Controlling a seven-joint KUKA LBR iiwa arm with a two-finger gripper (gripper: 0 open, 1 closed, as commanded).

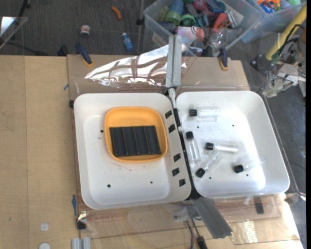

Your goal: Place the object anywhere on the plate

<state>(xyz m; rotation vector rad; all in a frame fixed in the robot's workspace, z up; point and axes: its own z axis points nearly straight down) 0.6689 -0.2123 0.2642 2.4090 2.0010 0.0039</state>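
I can read no text, label, brand, number or sign anywhere. The clear vials (222, 147) in my right bin (262, 116) have black caps and plain walls, with no print I can make out. The orange plate (112, 119) and the black ribbed block (135, 141) lying on it in the left bin (92, 160) bear no marks. The toys in the clear tub (204, 14) beyond the bench are too small and blurred to show any lettering.
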